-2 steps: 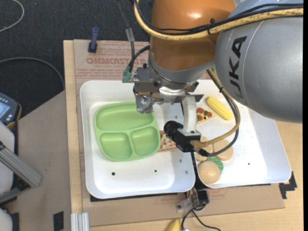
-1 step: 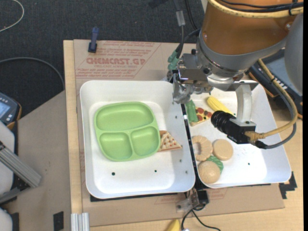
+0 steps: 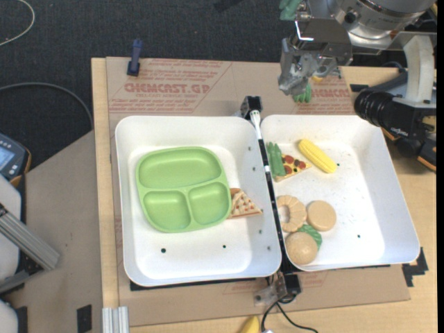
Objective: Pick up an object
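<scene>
My gripper (image 3: 300, 89) hangs high above the back edge of the right bin (image 3: 378, 186), over the cardboard, with its green-tipped fingers close together and nothing between them. In the right bin lie a yellow corn cob (image 3: 317, 156), a pizza slice with green and red toppings (image 3: 284, 164), a ring-shaped cookie (image 3: 290, 212), a round tan biscuit (image 3: 322, 216) and a burger with green lettuce (image 3: 303, 245). The left bin (image 3: 139, 248) holds a green divided plate (image 3: 182, 188) and a waffle-patterned wedge (image 3: 243, 204) beside it.
Both bins rest on a cardboard sheet (image 3: 173, 82). A blue clip (image 3: 134, 57) sits at its back left. A black clamp (image 3: 251, 106) stands at the back of the divider between the bins. The right bin's right half is bare.
</scene>
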Tool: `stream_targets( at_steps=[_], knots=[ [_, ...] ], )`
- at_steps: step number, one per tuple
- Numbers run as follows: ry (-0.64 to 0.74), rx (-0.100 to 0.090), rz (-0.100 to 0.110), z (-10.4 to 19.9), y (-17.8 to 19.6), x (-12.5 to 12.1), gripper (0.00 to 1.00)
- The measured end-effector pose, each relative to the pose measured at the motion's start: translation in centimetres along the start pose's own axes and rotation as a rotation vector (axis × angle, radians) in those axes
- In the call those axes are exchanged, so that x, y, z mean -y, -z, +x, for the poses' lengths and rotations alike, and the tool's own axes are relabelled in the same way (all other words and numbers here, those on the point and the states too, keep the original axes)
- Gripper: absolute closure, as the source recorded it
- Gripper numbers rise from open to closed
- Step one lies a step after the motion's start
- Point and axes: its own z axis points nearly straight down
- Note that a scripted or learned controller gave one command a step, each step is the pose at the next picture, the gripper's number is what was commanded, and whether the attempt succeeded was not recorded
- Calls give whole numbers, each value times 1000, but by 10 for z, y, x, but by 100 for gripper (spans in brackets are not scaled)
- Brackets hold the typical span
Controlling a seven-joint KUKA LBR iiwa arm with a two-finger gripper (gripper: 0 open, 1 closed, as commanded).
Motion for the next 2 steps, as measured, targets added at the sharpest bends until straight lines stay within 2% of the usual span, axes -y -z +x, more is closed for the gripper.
stream_targets(
  at_steps=[1, 2],
  knots=[
    [9, 8, 32, 89, -134, 27, 100],
    [-9, 1, -1, 9, 1, 8, 100]
  ],
)
